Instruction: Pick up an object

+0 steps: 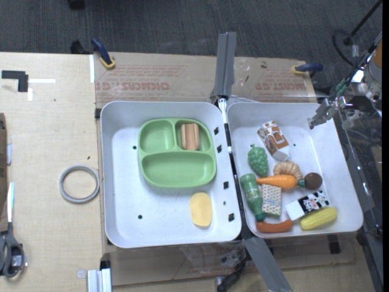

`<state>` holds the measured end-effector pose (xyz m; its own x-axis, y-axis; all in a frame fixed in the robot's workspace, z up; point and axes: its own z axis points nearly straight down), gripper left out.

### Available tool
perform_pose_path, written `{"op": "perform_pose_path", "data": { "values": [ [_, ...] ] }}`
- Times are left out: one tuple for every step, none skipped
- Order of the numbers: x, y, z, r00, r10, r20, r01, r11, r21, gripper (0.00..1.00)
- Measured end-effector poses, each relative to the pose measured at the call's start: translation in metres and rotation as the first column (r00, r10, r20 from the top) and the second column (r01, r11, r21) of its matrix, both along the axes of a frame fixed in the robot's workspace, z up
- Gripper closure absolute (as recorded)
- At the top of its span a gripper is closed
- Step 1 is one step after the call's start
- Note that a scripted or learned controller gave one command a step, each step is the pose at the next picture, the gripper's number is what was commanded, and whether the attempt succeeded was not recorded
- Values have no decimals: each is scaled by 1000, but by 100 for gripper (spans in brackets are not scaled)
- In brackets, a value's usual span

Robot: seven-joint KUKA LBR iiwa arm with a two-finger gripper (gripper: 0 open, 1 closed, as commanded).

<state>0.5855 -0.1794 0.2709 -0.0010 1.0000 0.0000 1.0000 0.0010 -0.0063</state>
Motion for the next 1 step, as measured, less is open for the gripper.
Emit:
{"op": "perform_pose_path", "data": {
  "values": [
    [40, 50, -99, 994, -107, -1, 107, 994, -1, 0]
  ]
}}
